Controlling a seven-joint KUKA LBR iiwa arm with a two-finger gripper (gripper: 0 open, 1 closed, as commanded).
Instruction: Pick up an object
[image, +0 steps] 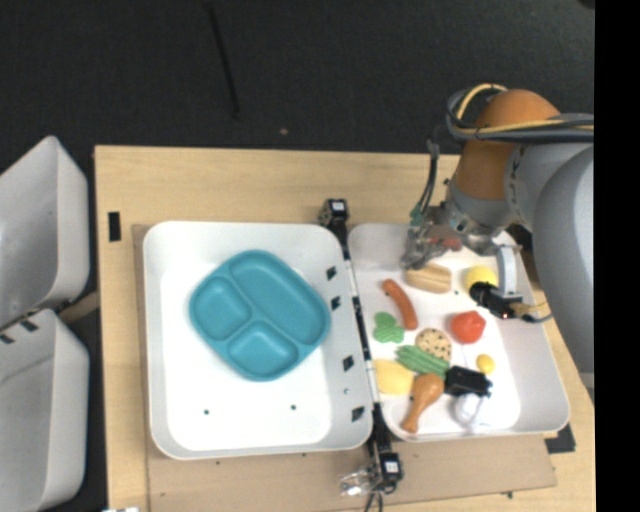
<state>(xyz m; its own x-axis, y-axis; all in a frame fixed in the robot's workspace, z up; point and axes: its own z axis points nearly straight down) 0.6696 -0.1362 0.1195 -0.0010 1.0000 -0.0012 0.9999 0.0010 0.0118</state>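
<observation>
Jaws: can't tell their state, gripper (423, 250) sits low in the right bin (535, 395) with the tan bread piece (429, 278) just below its tips; looks light, rigid, smooth plastic, so I'd pinch across its short width.

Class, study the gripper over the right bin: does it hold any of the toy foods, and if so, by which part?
It cannot be told. The gripper sits just above the tan bread-like piece in the right bin, but no item visibly sits in it.
</observation>
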